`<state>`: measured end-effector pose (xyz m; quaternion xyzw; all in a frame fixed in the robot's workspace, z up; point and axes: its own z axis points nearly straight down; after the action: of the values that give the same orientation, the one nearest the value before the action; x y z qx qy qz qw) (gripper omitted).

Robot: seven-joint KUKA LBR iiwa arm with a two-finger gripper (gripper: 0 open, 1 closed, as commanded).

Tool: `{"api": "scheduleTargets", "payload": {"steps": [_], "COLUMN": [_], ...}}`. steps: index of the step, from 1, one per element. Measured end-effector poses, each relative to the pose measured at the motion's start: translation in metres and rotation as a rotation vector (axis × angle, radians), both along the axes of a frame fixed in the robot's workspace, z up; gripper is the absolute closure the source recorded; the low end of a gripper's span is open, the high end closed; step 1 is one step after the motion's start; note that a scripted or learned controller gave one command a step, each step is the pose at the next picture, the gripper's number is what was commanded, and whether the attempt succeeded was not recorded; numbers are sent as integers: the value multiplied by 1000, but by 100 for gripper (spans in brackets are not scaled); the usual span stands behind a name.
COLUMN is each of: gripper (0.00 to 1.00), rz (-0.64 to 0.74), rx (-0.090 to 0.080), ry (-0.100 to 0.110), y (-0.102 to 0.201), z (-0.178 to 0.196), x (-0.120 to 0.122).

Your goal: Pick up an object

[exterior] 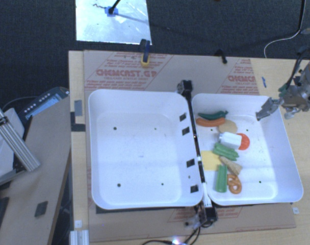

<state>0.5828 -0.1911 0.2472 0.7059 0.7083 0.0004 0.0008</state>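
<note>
Red print reading roughly "CHEMCAST GP" repeats across the cardboard sheet beneath the bins, partly blurred

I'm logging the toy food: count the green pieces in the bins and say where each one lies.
3, all in the right bin: a curved green pepper at the pile's top, a green pod mid-pile, and an upright green stick near the pretzel. More could hide under the pile.

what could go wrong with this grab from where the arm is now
The small toy food pieces lie packed and overlapping along the right white bin's left side, so the fingers may pinch two at once or slip off.

The grey two-finger gripper sits over the bin's far right rim; a straight descent could clip that wall.
</note>
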Motion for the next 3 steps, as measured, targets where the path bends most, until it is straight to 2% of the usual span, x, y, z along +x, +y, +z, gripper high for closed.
{"api": "scheduleTargets", "payload": {"steps": [1, 2, 3], "gripper": [0, 0, 100], "rz": [-3, 4, 1], "rx": [5, 3, 0], "ry": [13, 2, -2], "y": [21, 67, 64], "z": [-113, -165, -152], "x": [-65, -53, -52]}}
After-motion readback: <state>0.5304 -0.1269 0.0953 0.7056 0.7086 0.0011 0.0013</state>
